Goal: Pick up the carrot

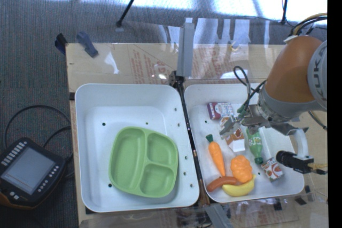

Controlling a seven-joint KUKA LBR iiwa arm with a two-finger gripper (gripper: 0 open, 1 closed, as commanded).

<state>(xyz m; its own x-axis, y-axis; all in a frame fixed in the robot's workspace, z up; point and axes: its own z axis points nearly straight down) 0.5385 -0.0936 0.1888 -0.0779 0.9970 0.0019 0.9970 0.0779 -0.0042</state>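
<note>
The arm [296,75] reaches in from the right and hangs over the right-hand bin [200,94], its orange band bulking above the toys, which suggests it is placed to work down into that bin's clutter. The left-hand bin [88,99] carries a green divided plate [143,162], lying flat towards its near side and well apart from anything the task concerns; it stands in nobody's way.

The gripper [233,126] sits low over the middle of the right bin, just beside a small carton [235,142] and near a maroon packet [218,110] at the far side. Whether it is wide or narrow I cannot tell from this slant, and nothing is visibly caught in it.

The carrot [216,155] lies flat in the right bin's left half, green top towards the far side, tip pointing to the near edge, a little to the left of and nearer than the gripper. As I judge it, the pick is not yet made.

Crowding is the trouble. An orange fruit [241,167] lies just beside the carrot's lower end, a sausage [219,183] and banana [239,188] lie at its tip, and a green bottle [255,146] and a second carton [272,168] sit further right. The carrot's upper half looks the freer place to close on
</note>
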